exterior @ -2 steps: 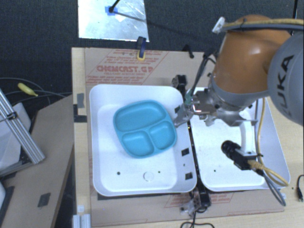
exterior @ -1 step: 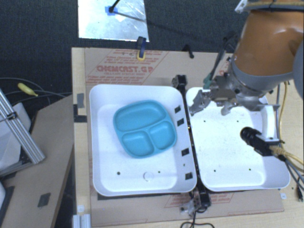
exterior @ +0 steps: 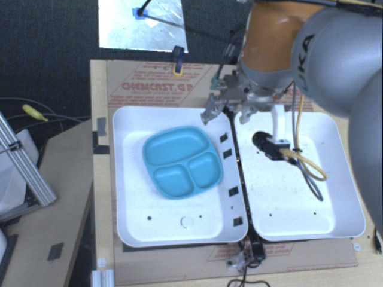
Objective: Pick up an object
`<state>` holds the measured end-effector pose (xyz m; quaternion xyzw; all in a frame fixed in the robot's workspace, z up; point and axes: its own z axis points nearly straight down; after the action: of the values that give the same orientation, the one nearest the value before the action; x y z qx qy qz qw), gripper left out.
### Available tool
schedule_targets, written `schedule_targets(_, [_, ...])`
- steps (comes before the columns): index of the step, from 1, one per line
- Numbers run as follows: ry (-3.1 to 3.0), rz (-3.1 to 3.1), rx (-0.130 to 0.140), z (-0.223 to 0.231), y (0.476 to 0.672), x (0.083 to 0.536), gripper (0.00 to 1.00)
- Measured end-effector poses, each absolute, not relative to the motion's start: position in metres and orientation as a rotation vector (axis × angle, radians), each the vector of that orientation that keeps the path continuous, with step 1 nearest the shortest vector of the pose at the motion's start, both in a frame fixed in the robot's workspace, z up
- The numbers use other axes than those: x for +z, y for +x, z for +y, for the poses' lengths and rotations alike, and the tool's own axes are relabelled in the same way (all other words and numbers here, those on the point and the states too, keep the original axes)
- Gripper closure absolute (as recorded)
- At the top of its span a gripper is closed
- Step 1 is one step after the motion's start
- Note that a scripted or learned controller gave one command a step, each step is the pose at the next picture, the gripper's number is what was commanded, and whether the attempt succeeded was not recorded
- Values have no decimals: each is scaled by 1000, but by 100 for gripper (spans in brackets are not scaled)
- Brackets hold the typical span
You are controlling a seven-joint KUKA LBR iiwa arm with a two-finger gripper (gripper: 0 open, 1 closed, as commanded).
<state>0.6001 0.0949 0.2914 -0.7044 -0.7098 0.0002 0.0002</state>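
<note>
A light blue plate [exterior: 182, 162] with three compartments lies flat in the middle of the left bin [exterior: 128, 178]. My gripper [exterior: 230, 112] hangs over the divider between the two bins, at their far end. It is just beyond the plate's far right corner and apart from it. The grey arm with its orange band [exterior: 269, 34] covers the gripper from above. A black piece with a yellowish cable loop [exterior: 281, 151] hangs below the wrist over the right bin [exterior: 335, 220].
A small clear ring [exterior: 187, 222] lies near the front of the left bin. Black clips [exterior: 233, 190] line the divider between the bins. Cardboard [exterior: 155, 85] lies under the bins, with a shiny sheet [exterior: 140, 17] behind it.
</note>
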Motion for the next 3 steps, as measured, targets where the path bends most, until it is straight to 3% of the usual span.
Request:
schedule_targets(1, [-2211,-2237,-21,157,558,401,0])
schedule_targets(2, [-2206,-2233,-2,240,539,363,0])
schedule_targets(3, [-2221,-2214,21,198,517,243,0])
